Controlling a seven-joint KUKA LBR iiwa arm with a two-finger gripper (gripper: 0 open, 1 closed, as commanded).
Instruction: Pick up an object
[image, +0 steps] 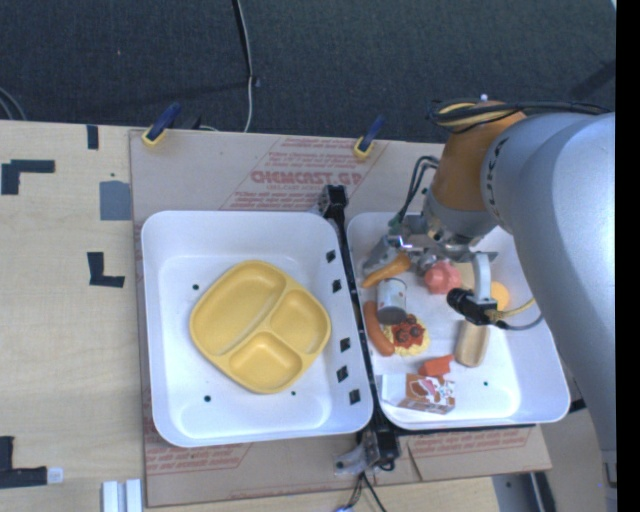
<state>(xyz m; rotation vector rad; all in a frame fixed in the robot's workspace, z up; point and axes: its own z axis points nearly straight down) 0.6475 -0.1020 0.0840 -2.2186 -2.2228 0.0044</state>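
Gripper (432, 250) is low over the right bin (535, 385), grip state impossible to tell, with the pink toy (441, 276) just below-right of it.

Even bright light, soft shadows, slightly blurry overall.

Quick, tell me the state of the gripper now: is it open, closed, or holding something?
Gripper: it sits low in the right bin, among the toy food items; its state cannot be told.
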